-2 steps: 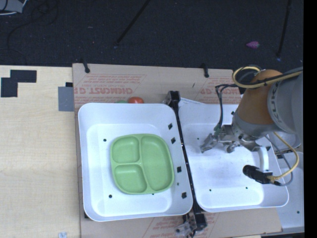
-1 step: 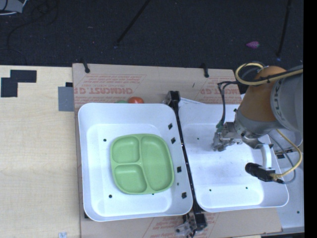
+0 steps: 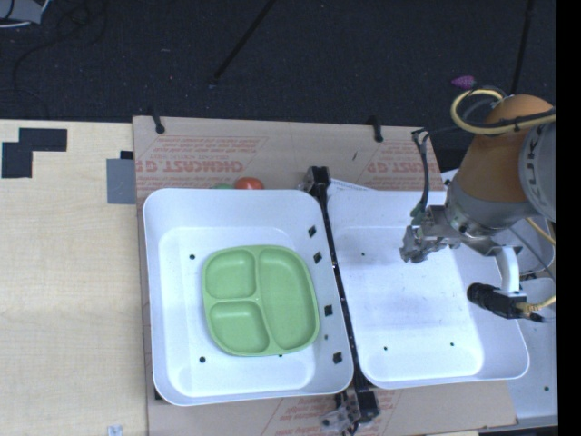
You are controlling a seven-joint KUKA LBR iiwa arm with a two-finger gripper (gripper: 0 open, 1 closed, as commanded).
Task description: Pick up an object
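Overhead, at a slant, two shallow white bins sit side by side on a cardboard sheet on my bench. My gripper [image 3: 416, 248] hangs over the right bin [image 3: 454, 357], near its upper edge, at the end of my grey arm with its orange band [image 3: 508, 139], which reaches in from the right. Whether my gripper is open or closed, I cannot tell from this angle. A green divided plate [image 3: 260, 300], with three compartments, lies flat in the middle of the left bin [image 3: 172, 234], well apart from my gripper and across the dark divider [image 3: 331, 280] between the bins. Something small, red and green, [image 3: 243, 185] peeks from behind the left bin's far rim.
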